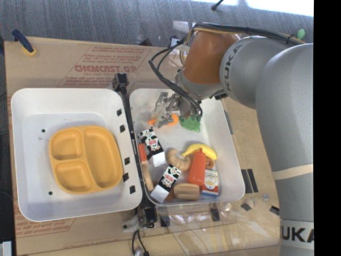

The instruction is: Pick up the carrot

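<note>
In the right bin, the gripper hangs low with its fingers closed on the orange carrot, just beside the carrot's green top

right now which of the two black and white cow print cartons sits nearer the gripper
The upper cow-print carton, near the bin divider, is closer to the gripper; the other cow-print carton lies lower, by the brown bun.

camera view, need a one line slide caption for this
KUKA arm's tool lowered over the carrot in the right bin of toy food, yellow divided tray in the left bin.
</note>
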`<state>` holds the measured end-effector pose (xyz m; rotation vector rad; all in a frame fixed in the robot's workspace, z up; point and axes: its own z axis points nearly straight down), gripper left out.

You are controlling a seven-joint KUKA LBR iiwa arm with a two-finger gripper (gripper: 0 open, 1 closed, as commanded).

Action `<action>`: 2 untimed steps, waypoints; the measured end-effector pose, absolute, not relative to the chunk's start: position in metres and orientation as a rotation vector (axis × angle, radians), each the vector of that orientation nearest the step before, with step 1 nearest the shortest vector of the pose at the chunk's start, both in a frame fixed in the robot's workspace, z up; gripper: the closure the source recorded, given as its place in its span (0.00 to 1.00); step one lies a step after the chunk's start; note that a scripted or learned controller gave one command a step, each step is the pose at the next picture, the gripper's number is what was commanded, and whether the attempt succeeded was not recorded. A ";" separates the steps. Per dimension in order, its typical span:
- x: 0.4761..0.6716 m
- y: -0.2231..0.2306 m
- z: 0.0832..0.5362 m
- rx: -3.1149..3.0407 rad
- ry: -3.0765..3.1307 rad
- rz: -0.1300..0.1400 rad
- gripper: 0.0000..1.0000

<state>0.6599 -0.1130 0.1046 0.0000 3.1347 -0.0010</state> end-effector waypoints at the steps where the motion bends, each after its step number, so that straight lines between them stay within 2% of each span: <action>1: 0.635 -0.064 0.199 0.193 3.123 0.001 1.00; 2: 0.562 0.006 0.192 0.581 3.090 0.002 1.00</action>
